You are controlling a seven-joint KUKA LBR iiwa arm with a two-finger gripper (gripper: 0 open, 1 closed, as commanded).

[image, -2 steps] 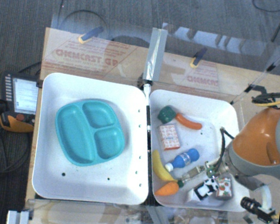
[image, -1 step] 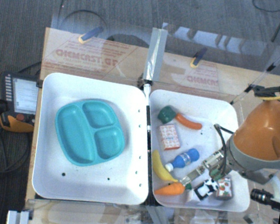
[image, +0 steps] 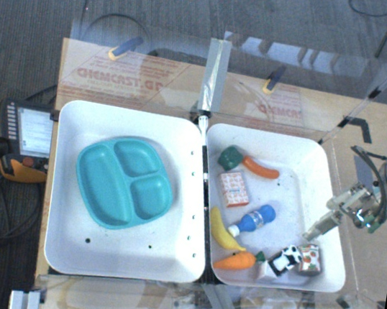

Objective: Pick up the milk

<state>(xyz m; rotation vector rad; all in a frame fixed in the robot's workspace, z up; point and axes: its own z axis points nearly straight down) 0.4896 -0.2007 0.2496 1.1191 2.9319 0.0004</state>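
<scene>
The milk [image: 283,261] is a small carton with black and white cow patches. It lies at the front right of the right bin [image: 282,144], touching a colourful small box [image: 310,258] on its right. My gripper [image: 321,220] hangs over the bin's right side, just above and to the right of the milk. Its fingers are open, point down to the left and have nothing between them.
The right bin also holds a carrot [image: 235,260], a banana [image: 223,231], a blue bottle [image: 254,219], a pink checked box [image: 234,189], a green item [image: 232,157] and an orange sausage-like piece [image: 260,169]. A teal divided plate [image: 126,182] lies in the left bin [image: 56,238].
</scene>
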